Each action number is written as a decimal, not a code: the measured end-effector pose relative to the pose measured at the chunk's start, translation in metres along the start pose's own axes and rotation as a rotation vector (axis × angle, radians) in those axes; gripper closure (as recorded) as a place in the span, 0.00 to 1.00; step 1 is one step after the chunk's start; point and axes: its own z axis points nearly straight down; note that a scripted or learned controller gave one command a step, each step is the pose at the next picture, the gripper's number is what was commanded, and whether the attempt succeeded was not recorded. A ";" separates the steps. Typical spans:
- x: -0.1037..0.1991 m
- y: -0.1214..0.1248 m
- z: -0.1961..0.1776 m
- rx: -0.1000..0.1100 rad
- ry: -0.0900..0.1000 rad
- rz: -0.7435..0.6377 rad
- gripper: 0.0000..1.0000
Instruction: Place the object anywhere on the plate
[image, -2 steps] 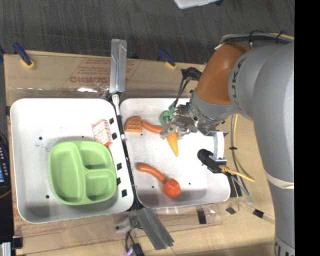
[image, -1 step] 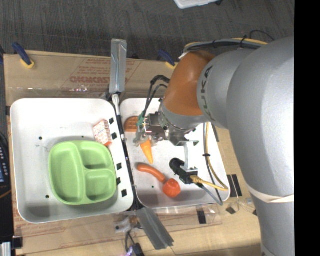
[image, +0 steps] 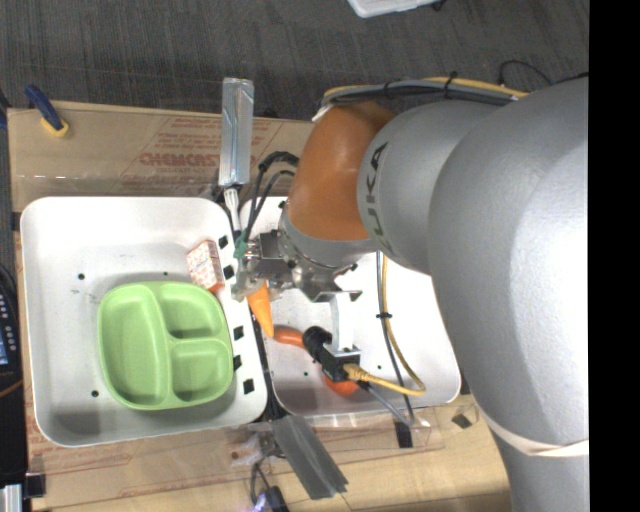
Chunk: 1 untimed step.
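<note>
**A:** Where is the tool seen, and how is it set?

**B:** The tool (image: 248, 268) is seen over the wall shared by the two bins, at the end of the grey arm (image: 480, 200) with the orange band. It is largely covered by the wrist. Whether it is spread or pressed together cannot be told.

**A:** What is found closest to it?

**B:** An orange object (image: 260, 305), long and narrow, is seen just below the tool in the view. It is tilted along the shared wall, at the left edge of the right bin (image: 440, 370). Whether it is touched by the tool cannot be told. A second orange piece (image: 287, 337) is seen a little further down and to the right, inside the same bin. Whether the two are joined cannot be told.

**A:** And on the tool's other side?

**B:** Just left of the tool, a small red-and-white patterned packet (image: 203, 263) is seen in the left bin (image: 60, 230). Further left of the tool and below it, a green plate (image: 135, 345) with three compartments is laid flat in that bin. The orange object is kept apart from the plate by the shared wall.

**A:** What is seen beyond the bins?

**B:** Both bins are carried by the tabletop (image: 130, 150), which is covered by a brown sheet printed in red. A silver bar (image: 237, 130) is seen above the tool, past the bins' upper edge.
</note>
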 end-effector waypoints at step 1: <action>0.000 0.000 0.000 0.000 0.000 0.001 0.00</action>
